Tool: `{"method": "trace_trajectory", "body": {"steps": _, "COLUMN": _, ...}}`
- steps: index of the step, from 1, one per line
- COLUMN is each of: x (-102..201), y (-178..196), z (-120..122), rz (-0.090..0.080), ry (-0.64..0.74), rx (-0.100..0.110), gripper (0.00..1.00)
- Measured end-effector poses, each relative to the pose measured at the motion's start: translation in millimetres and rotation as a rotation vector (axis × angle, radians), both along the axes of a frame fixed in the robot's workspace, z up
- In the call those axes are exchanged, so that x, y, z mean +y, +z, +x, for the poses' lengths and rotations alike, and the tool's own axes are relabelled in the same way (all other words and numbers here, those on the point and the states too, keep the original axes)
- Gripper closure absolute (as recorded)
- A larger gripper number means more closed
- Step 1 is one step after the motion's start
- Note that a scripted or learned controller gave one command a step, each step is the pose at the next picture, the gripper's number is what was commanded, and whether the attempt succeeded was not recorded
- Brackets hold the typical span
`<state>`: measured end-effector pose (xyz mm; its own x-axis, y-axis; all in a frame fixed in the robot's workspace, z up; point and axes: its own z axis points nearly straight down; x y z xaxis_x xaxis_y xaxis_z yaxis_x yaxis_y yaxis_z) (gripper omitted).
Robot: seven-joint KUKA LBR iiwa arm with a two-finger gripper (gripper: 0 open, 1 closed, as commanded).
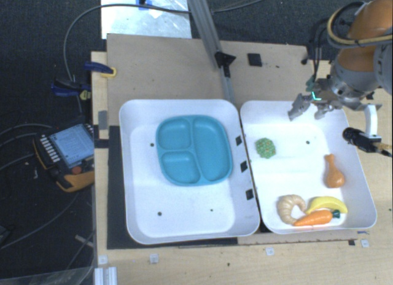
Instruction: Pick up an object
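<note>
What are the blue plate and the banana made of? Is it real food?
The blue plate looks like smooth plastic: one even colour, moulded into three sections with rounded edges. The banana looks like a toy, probably plastic or rubber, since its yellow is flat and spotless, but the picture is too small to be sure. The carrot touching it has the same even, toy-like colour.

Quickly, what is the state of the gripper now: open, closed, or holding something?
Gripper: open, fingers spread, holding nothing, above the far edge of the right bin.
</note>
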<state>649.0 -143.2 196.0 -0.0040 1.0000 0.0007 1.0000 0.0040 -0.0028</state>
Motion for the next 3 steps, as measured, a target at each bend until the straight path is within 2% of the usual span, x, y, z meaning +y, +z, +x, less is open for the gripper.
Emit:
{"method": "trace_trajectory", "body": {"steps": 1, "x": 0, "y": 2, "z": 1, "rz": -0.001, "ry": 0.001, "rx": -0.005, "gripper": 0.00}}
{"method": "trace_trajectory", "body": {"steps": 3, "x": 10, "y": -104, "z": 4, "rz": -0.001, "ry": 0.003, "rx": -0.002, "gripper": 0.00}}
